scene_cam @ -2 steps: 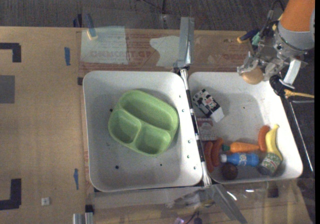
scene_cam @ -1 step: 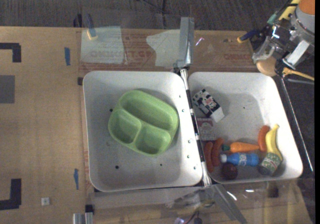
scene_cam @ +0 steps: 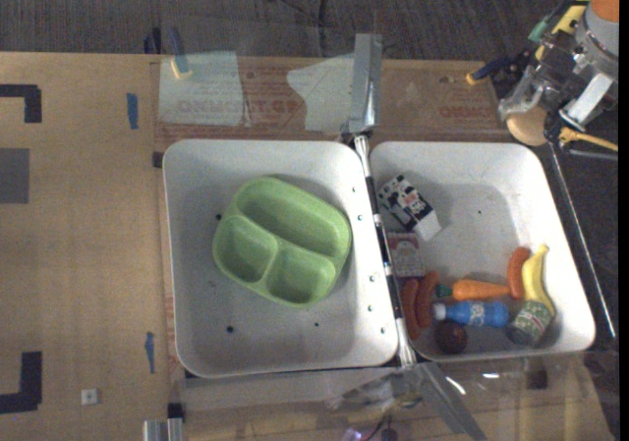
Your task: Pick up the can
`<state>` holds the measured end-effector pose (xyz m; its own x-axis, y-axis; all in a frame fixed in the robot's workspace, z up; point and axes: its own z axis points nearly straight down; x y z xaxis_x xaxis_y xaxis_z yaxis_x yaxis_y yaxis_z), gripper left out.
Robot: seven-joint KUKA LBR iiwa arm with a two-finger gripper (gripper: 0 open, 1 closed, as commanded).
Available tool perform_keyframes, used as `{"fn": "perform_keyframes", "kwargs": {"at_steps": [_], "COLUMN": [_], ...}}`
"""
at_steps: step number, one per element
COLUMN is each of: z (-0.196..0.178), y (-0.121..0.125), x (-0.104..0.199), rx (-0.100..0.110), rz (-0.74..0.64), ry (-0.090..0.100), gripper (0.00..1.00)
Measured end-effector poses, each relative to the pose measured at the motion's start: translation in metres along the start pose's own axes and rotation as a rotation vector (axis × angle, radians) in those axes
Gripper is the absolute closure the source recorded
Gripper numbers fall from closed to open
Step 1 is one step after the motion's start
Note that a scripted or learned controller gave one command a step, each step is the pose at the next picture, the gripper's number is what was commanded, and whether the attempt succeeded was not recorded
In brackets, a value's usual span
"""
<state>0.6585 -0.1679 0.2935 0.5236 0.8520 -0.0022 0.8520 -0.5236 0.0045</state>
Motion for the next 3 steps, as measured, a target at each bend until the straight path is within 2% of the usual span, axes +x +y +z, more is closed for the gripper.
{"fn": "perform_keyframes", "kwargs": {"at_steps": [1,3], "z": [-0.022,-0.044], "y": [0.029,0.030], "x": [-0.031,-0.027], "rx": [0.001,-0.007], "rz": [-0.095,-0.101], "ry": [0.001,-0.002], "gripper": [1.00,1.00]}}
